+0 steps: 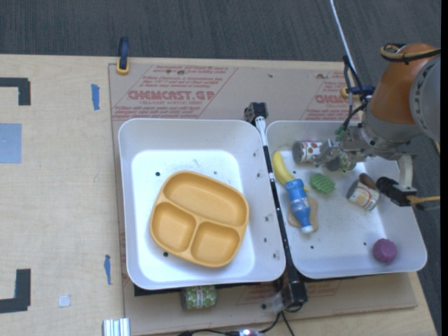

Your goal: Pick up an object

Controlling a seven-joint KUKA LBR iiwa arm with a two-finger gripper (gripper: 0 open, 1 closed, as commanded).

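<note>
My gripper [338, 157] is low over the far part of the right bin [402, 261], reaching in from the right. It sits beside a small lying can [308, 150] and over a greenish object [345, 162] that it partly hides. Nearby in the same bin lie a yellow banana [281, 166], a blue bottle [299, 204] resting on a tan flat piece [312, 215], a green ridged object [322, 183], a short tin with a pale label [362, 196] and a purple ball [384, 250].
The left bin [133, 152] holds a yellow divided plate [199, 218]. A green can [199, 297] lies on the board in front of the left bin. A black divider [269, 180] runs between the bins.
</note>
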